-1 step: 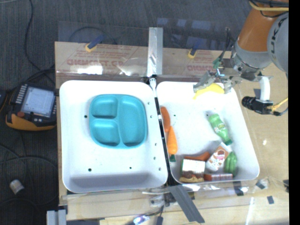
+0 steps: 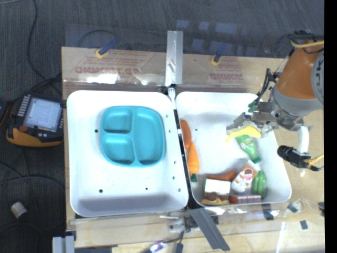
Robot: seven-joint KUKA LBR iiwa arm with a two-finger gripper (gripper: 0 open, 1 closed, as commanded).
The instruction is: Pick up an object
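My gripper (image 2: 250,127) hangs over the right part of the right bin (image 2: 210,108), its fingers spread open. Just under and in front of it lies a green toy with a yellow end (image 2: 250,145); nothing shows clamped between the fingers. Along the bin's left wall lies an orange carrot (image 2: 191,154). At the bin's front sit a white box (image 2: 217,186), a small white-and-red carton (image 2: 243,179) and a green pepper (image 2: 258,182), packed close together.
The left bin (image 2: 84,194) holds a blue divided plate (image 2: 131,136). A metal divider post (image 2: 174,57) stands behind the seam between the bins. A handheld pendant (image 2: 34,120) lies on the floor at the left. The arm's orange band (image 2: 297,75) is at the right.
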